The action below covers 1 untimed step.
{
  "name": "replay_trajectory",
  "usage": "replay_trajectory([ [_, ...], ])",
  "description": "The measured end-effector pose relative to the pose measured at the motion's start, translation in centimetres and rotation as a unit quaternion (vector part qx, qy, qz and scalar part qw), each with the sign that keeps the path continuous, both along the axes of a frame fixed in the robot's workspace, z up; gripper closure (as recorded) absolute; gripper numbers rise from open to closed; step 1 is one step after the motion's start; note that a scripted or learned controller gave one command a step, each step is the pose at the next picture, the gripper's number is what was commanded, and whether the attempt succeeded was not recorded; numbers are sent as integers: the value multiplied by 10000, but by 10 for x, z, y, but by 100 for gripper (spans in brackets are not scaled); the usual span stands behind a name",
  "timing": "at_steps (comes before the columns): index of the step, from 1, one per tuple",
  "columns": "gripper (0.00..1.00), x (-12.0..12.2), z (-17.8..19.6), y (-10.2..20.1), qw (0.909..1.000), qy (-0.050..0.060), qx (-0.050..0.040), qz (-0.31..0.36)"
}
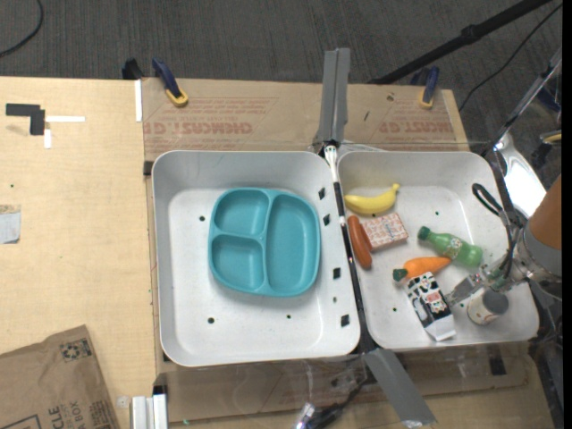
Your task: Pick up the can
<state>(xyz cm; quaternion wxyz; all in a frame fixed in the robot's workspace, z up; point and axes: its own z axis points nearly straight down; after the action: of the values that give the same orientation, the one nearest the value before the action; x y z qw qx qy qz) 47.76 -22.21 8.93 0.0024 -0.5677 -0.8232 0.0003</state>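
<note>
From my remote seat I log the bench as follows.

Left bin (170, 239): one teal divided plate (265, 241), lying flat near the middle.

Right bin (420, 161): a banana (371, 201) near the upper left; below it a small pink patterned box (385, 231); a reddish-brown sausage-shaped item (360, 241) along the left wall, touching the box's left side; a green bottle (451, 246) on its side towards the right; an orange carrot (424, 266) just under the bottle; a white carton with black and red print (430, 304) lying flat below the carrot.

The can (488, 308): I see it at the lower right corner of the right bin, standing on end, its round top facing the camera.

The gripper (480, 289): reaches in from the right edge and sits directly over the can's upper left rim, overlapping it. Whether it is spread or pressed together I cannot tell from this angle, nor whether it touches the can.
</note>
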Motion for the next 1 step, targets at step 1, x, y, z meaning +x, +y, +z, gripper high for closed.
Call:
replay_trajectory([
  [1,0,2,98,0,9891,-15,-4,1470],
])
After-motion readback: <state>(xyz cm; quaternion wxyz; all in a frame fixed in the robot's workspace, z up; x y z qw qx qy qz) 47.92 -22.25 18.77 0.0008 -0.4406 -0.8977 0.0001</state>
